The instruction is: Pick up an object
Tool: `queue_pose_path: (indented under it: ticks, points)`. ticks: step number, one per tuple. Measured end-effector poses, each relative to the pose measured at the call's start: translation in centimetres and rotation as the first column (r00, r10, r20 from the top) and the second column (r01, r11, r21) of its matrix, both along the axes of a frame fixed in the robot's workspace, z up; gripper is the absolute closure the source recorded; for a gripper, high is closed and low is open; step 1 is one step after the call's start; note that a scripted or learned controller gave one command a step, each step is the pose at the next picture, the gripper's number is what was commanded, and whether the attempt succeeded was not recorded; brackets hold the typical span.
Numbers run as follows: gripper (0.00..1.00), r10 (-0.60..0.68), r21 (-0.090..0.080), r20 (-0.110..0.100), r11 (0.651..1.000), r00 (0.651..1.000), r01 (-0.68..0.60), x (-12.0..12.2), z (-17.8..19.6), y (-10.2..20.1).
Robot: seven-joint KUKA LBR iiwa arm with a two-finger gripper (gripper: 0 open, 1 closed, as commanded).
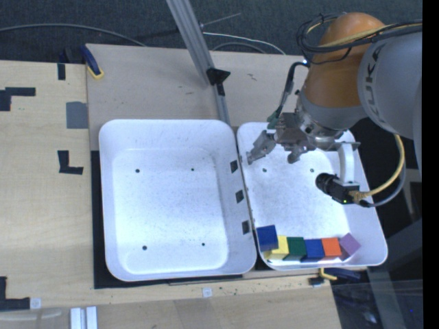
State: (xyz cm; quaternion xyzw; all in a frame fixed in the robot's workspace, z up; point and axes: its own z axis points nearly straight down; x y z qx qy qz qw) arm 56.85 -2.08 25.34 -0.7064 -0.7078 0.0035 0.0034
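Several small blocks lie in a row along the near edge of the right bin [302, 197]: a blue block [267, 236], a yellow block [279, 248], a green block [295, 247], a second blue block [314, 249], an orange block [331, 247] and a purple block [349, 243]. My gripper [277, 151] hangs over the far part of the right bin, well behind the blocks. Its fingers [258, 149] stand spread with nothing between them.
The left bin [123, 184] sits beside the right one, their rims touching in the middle. A slanted metal pole [195, 40] rises behind the bins. A blue and yellow tool [92, 62] lies at the bench's far left. Cables run across the back.
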Motion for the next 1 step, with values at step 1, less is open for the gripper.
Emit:
queue_pose_path:
  ticks: [1]
  points:
    - [0.0, 0.003, 0.002, -0.002, 1.0, 1.0, -0.003, -3.92, -6.61, 5.73]
